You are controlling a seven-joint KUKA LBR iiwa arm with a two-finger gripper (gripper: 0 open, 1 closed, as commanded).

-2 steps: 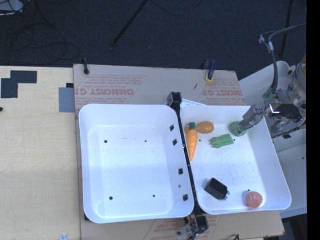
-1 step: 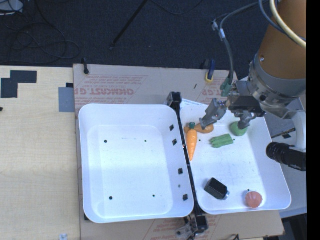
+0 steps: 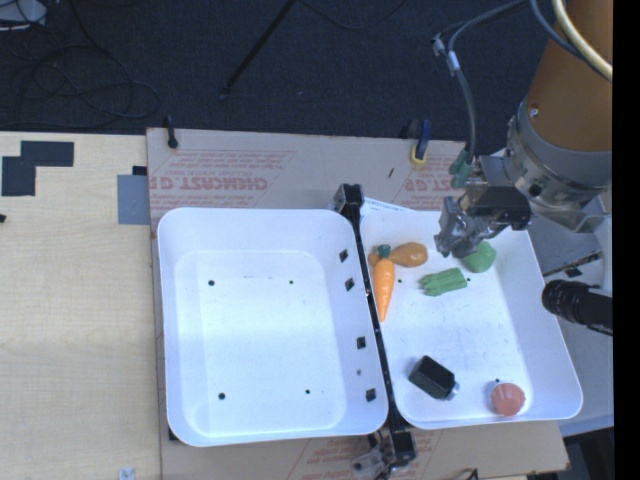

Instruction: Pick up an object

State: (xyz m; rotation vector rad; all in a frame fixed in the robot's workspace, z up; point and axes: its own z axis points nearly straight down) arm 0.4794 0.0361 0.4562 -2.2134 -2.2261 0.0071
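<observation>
- Gripper (image 3: 458, 240) hangs over the right bin (image 3: 545, 343), its tip beside a round green piece (image 3: 480, 258); whether the fingers are spread, I cannot tell.
- Right bin holds a carrot (image 3: 383, 283), an orange lump (image 3: 408, 255), a green pod (image 3: 443, 283), a black block (image 3: 433, 377) and a pink ball (image 3: 507, 399) — all apart.
- Left bin (image 3: 170, 318) sits alongside.

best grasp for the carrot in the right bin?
Judgement only: take the carrot across its thick upper half, just below the green top, coming straight down. It lies flat, lengthwise along the divider and close against it, so a side approach looks blocked. Closing the claw along the divider's line, across the body, may be tight.
</observation>
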